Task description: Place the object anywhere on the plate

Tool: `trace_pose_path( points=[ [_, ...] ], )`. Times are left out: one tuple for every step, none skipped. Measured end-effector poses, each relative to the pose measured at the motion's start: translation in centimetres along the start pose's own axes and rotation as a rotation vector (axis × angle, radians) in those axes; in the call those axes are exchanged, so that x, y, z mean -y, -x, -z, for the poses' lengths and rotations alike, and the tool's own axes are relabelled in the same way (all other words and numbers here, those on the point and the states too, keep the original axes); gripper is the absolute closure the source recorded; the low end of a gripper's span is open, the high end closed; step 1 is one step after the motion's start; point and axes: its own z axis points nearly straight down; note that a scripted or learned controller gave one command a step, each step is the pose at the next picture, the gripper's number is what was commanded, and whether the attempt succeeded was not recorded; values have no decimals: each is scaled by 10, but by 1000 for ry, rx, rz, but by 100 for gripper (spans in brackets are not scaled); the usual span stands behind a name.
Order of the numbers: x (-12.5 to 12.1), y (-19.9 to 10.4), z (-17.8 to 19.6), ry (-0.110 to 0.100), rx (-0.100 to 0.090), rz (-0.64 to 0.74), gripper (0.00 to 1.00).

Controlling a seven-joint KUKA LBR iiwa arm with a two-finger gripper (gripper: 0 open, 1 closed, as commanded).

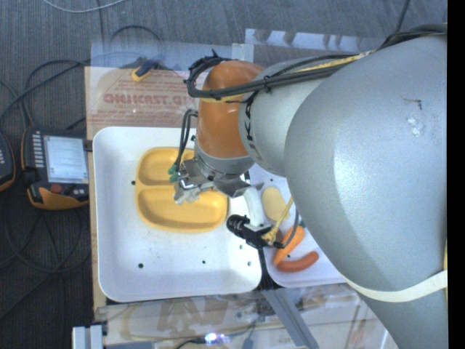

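Note:
A yellow plate (163, 198) with two compartments lies in the left bin (120, 267). My gripper (186, 190) hangs over the plate's right side, near the ridge between its compartments. The wrist hides what lies under and between it. In the right bin (327, 271), an orange sausage-shaped object (296, 260) lies near the front, with a pale yellow object (273, 202) behind it, close to the divider.
The grey arm covers most of the right bin. A small orange piece (296, 235) lies beside the sausage shape. A cardboard sheet (138, 100) sits behind the left bin, and a handheld pendant (58, 167) rests on the floor at the left.

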Motion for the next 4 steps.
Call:
trace_pose_path(
  points=[
    [26,21,36,1,4,64,100],
    [-4,-4,-47,0,4,2,100],
    [11,114,29,2,4,95,100],
    [2,30,4,0,0,89,100]
  ],
)
